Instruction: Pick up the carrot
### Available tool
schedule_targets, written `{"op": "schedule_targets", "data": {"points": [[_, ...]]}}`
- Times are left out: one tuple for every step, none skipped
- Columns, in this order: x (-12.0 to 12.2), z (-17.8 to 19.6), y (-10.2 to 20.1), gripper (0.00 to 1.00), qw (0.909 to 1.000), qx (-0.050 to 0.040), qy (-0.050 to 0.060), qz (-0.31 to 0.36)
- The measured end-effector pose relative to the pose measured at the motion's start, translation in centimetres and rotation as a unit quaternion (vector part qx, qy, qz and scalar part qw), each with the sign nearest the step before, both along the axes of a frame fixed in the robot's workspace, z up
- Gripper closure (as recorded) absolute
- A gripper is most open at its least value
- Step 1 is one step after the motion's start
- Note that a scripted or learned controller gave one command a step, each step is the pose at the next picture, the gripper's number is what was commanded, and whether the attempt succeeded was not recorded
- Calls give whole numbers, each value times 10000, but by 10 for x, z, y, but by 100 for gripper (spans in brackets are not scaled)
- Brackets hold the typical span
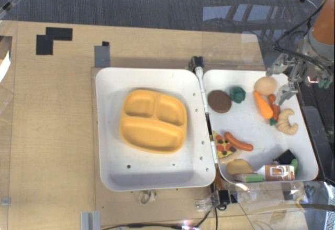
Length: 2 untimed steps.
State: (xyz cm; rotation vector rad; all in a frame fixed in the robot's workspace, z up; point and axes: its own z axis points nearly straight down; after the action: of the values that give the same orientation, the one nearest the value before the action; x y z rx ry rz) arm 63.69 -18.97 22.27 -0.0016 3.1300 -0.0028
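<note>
The carrot (263, 105) is orange with a green stub at its lower end. It lies slanted in the upper right part of the right bin (309, 142), just below a beige round ball (265, 85). A smaller red-orange piece (275, 107) lies against its right side. My gripper (281, 81) hangs over the bin's upper right corner, up and to the right of the carrot. Its two fingers stand apart, with nothing between them.
The right bin also holds a croissant (287, 121), brown patty (219, 101), green lump (238, 94), sausage (238, 142), pizza slice (224, 148), a bottle (277, 172) and a black piece (285, 157). A yellow divided plate (154, 120) sits in the left bin (107, 119).
</note>
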Motion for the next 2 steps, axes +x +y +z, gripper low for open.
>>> {"op": "schedule_targets", "data": {"points": [[24, -134, -17, 0, 9999, -1, 15, -148], [29, -118, -15, 100, 9999, -21, -77, -117]]}}
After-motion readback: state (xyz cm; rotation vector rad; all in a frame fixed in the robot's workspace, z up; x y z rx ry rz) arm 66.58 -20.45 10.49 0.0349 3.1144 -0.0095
